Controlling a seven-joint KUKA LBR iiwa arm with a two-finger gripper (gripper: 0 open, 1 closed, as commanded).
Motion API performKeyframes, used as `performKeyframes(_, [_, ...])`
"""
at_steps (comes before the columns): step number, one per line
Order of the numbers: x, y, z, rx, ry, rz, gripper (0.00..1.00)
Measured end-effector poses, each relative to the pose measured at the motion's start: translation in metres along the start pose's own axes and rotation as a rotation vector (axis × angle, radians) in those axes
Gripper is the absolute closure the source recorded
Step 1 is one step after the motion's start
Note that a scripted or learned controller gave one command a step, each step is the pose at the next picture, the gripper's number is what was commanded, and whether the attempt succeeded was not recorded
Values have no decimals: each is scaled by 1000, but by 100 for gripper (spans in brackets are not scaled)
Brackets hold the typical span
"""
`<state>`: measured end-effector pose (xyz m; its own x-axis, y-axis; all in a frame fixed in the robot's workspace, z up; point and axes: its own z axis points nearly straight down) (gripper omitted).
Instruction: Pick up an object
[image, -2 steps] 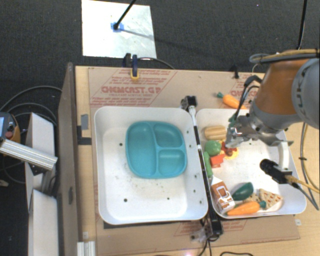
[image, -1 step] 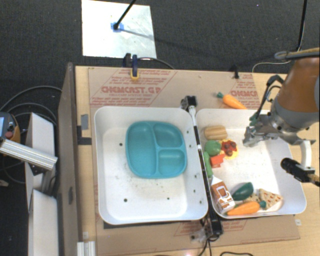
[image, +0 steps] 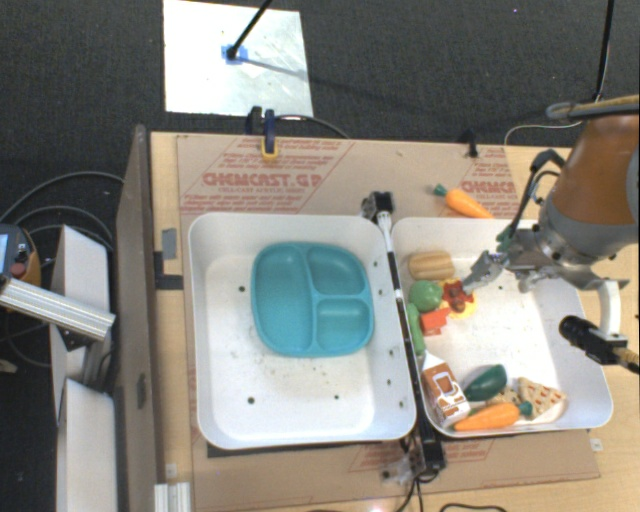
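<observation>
The right bin holds several toy foods. A tan bread roll lies at its upper left, with a green vegetable, a small red and yellow piece and an orange block below it. My gripper hangs over the bin's upper middle. Its tip sits just right of and above the red and yellow piece. I see nothing held in it. A milk carton, a dark green piece, a carrot and a pizza slice lie along the bin's front.
The left bin holds a teal divided plate. A second carrot lies on the cardboard behind the right bin. A black clamp sits where the bins meet. Cables hang beside the arm at the right.
</observation>
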<state>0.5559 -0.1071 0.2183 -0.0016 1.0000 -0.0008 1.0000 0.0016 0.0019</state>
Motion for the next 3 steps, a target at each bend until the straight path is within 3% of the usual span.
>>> performKeyframes(1, [17,13,83,7,2,-3,0])
performKeyframes(2, [20,22,133,-9,-6,1,0])
performKeyframes(3, [21,21,122,-5,-2,-1,100])
